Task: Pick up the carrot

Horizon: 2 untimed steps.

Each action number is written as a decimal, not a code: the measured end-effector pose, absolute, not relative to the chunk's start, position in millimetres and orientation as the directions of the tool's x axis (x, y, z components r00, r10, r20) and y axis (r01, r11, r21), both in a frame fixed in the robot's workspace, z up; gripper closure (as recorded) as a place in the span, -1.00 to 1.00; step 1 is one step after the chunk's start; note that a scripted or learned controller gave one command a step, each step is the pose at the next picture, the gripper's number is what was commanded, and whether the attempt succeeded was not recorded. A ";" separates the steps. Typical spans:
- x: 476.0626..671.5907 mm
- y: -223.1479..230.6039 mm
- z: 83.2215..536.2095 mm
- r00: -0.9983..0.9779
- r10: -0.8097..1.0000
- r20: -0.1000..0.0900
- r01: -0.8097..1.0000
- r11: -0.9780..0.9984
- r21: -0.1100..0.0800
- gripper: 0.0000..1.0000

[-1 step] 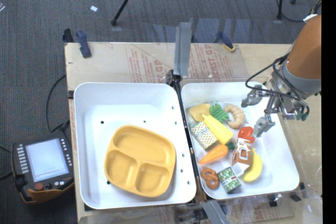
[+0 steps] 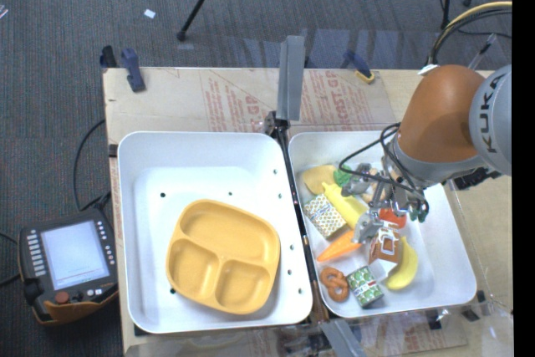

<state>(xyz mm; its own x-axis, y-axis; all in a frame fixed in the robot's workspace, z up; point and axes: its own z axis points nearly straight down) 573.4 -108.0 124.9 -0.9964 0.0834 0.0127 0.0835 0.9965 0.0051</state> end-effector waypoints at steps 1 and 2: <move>522.6 -29.0 190.8 -0.995 0.097 -0.005 0.097 0.995 0.004 -1.00; 475.5 -11.2 186.5 -0.974 0.227 0.003 0.227 0.974 0.000 -1.00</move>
